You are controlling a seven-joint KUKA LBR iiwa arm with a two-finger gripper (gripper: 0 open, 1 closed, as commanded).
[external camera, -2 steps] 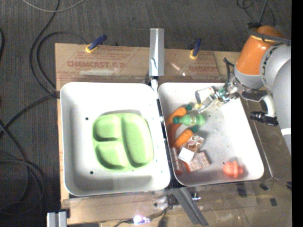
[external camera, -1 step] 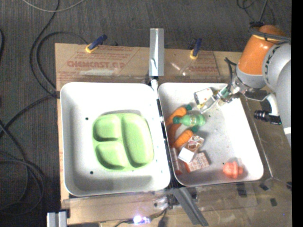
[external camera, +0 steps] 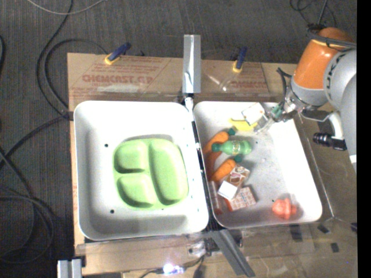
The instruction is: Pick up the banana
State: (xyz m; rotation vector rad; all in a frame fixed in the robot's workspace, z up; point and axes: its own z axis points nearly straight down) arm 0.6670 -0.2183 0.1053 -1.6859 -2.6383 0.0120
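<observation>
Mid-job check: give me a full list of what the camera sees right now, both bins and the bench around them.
Bins: 2, white, side by side on the bench.
Divided plate: 1, light green, middle of the left bin.
Banana: 1, yellow, top of the right bin, partly under the hand.
Carrots: 2, orange, left side of the right bin.
Bottle: 1, green, lying between the carrots.
Small cartons: about 3, brown and white, lower middle of the right bin.
Strawberry-like toy: 1, red, lower right corner of the right bin.
Clamps: 2, blue and yellow, on the board behind the bins.
Hand: 1, pale, over the banana.
</observation>
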